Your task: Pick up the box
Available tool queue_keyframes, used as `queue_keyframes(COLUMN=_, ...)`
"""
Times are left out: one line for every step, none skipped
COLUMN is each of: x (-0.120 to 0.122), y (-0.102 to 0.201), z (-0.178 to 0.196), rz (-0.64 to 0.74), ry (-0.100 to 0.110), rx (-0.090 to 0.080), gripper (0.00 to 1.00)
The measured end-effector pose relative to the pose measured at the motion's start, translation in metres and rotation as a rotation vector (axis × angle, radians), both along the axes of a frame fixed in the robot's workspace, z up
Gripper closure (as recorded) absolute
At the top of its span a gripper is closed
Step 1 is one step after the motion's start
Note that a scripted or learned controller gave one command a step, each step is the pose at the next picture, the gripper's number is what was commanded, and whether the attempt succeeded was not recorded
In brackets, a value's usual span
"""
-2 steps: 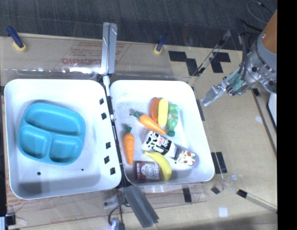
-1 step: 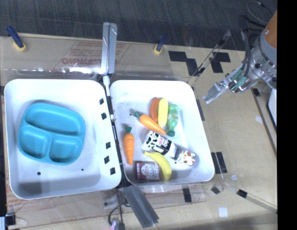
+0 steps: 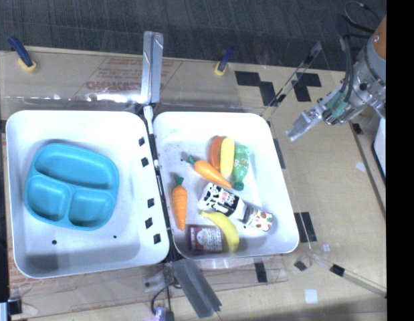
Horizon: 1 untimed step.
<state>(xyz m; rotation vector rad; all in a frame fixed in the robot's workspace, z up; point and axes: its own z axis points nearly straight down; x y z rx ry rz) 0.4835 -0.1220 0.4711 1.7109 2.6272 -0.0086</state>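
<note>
Lying flat in the right-hand shallow white bin [image 3: 277, 179], the small white carton box with black cow patches [image 3: 221, 198] has its long axis running from upper left to lower right, its far end towards a smaller white and red carton [image 3: 259, 219]. A yellow banana [image 3: 225, 229] lies just below it, beside a dark red packet [image 3: 205, 238]. Two orange carrots [image 3: 210, 171] [image 3: 180, 205], an orange and yellow plastic fruit pair [image 3: 221, 154] and a green bottle [image 3: 241, 166] share this bin. The left white bin [image 3: 19, 179] holds a blue three-compartment tray [image 3: 73, 184]. The two-finger gripper [image 3: 295, 132] hangs outside the bins, to the right of the right bin's upper corner, gripping nothing; how far apart its tips stand cannot be told.
</note>
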Motion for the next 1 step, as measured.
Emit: queue_keyframes(x=0.0020, y=-0.0003, z=0.0096, rz=0.004, ry=-0.001, rx=-0.002, gripper=1.00)
